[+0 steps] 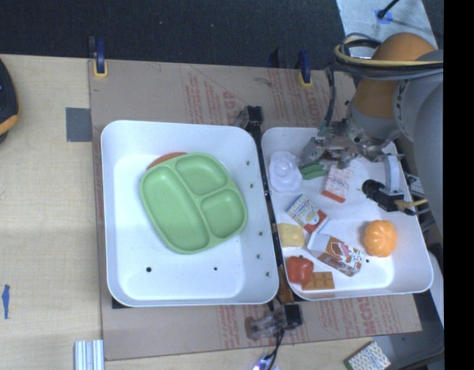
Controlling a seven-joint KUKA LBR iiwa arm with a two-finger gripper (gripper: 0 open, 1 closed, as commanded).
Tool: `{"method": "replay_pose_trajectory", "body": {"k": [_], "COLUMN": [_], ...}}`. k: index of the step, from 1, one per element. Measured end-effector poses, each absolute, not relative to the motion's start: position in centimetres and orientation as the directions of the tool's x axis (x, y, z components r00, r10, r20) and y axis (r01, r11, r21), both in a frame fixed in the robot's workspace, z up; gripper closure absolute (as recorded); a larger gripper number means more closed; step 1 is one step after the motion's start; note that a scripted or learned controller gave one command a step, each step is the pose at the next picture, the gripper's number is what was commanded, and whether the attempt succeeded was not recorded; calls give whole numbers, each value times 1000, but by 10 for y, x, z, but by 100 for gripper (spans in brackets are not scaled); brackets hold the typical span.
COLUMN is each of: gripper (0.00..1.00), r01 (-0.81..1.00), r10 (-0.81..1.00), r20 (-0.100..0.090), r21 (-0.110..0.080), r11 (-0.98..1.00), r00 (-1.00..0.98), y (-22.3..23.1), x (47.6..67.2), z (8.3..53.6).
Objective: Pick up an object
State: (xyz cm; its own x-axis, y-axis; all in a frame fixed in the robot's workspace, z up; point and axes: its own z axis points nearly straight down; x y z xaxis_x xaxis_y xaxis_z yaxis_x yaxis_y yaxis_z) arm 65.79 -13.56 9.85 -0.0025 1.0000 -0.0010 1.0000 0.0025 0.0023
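The end effector [323, 151] sits low over the right bin [410, 280], at the bin's 11 o'clock corner; its state cannot be told from this view. Just beside it, toward 8 o'clock, lies a clear plastic cup [284, 170]. A red-and-white packet [338, 182] lies just at 5 o'clock of the end effector, long axis running 12 to 6 o'clock. An orange fruit [379, 237] rests near the bin's 3 o'clock wall. A brown snack packet [343, 256] lies toward 6 o'clock, long axis running 10 to 4 o'clock. The left bin [129, 280] holds a green divided plate [193, 201].
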Motion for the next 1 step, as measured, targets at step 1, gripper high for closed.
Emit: {"method": "replay_pose_trajectory", "body": {"k": [1], "gripper": [0], "r01": [1000], "r10": [1000], "r20": [-6], "r21": [11], "r11": [5], "r00": [-5], "y": [-119], "x": [573], "z": [98]}}
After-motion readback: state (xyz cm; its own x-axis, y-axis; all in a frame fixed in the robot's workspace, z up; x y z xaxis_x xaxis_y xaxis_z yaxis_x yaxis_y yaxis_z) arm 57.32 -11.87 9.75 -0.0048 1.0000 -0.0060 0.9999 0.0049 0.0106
